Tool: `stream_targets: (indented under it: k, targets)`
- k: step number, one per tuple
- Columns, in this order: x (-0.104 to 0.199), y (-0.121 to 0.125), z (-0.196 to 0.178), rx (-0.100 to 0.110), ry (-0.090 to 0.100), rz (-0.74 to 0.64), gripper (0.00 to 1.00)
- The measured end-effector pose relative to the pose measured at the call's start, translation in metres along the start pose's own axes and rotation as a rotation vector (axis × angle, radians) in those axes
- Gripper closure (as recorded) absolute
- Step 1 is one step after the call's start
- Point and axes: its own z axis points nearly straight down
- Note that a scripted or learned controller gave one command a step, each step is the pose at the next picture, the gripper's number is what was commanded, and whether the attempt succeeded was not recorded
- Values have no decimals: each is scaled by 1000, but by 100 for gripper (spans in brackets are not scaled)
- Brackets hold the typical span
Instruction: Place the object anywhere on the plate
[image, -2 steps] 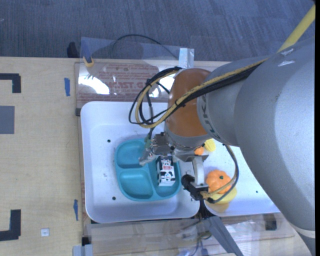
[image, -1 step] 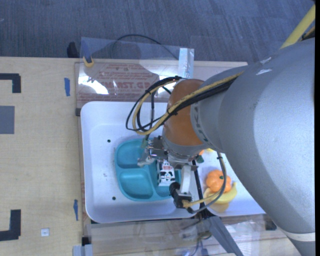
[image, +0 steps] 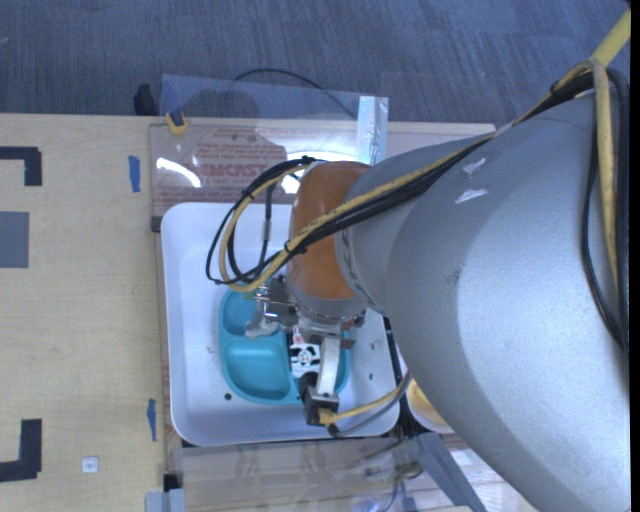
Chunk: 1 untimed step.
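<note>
Blue and divided, the plate (image: 255, 375) sits in the white bin (image: 190, 300) just beneath the wrist of the grey arm (image: 480, 300), which hides the object and leaves me unable to tell whether the jaws are spread or pinching, so a blind, off-centre release could drop it beyond the plate's rim.

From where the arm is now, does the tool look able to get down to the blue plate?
Probably yes. The tool hangs right above the plate in the white bin, and I see no obstacle between them. The arm hides the plate's right edge, though.
</note>
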Motion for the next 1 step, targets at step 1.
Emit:
stream_targets:
  k: [1]
  targets:
    - [-6,34,-83,-2,5,-137,0]
